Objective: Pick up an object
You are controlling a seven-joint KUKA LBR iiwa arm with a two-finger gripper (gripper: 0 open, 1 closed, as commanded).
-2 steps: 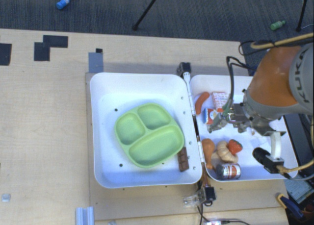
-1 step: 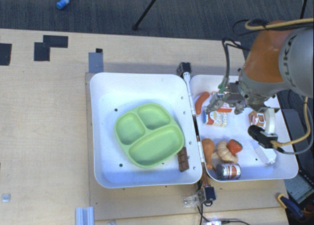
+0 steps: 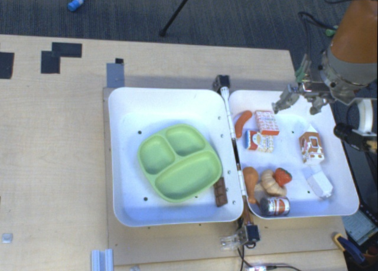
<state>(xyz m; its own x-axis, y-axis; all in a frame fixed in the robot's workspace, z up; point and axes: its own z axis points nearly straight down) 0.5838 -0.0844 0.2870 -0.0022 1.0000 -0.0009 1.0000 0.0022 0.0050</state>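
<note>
Camera view: my fingers [image 3: 301, 96] hang spread and empty over the right bin's [image 3: 348, 196] far edge. The nearest object, a small carton [image 3: 266, 122], lies just left and nearer; probably light, stiff, crushable, best pinched across its narrow sides.

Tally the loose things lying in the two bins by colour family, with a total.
Green: 1, the divided plate
Brown: 1, the bar
Orange or red food shapes: 4
Printed cartons: 3
White: 1, the block
Metal: 1, the can
Total: 11
</note>
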